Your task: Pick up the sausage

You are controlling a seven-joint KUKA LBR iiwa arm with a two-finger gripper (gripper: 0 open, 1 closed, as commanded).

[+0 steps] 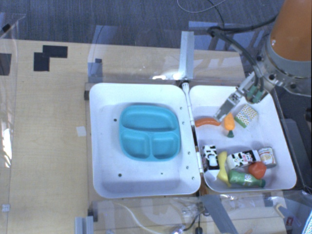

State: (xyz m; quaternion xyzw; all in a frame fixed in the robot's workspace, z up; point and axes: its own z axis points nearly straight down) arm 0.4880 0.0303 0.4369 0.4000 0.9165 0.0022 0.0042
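The left bin (pixel 97 130) holds a blue divided plate (pixel 149 138) lying flat near its middle. The right bin (pixel 285 145) holds the clutter: the sausage (pixel 207 122) lies against its left wall, near the far half, and an orange carrot-like toy (pixel 228 123) sits just beside the sausage's right end. A small checked packet (pixel 246 115) lies tilted beyond that. Along the near edge are a black-and-white carton (pixel 209 157), a yellow banana-like piece (pixel 222 167), a white carton (pixel 243 158), a green bottle (pixel 246 179), a red tomato-like toy (pixel 257 169) and a small can (pixel 266 156).

The gripper (pixel 226 108) hangs slanted over the right bin, above the sausage's right end; whether its jaws are apart or together cannot be told. The arm is cut off at the top right corner.

The sausage is orange-red, slim and slightly curved.
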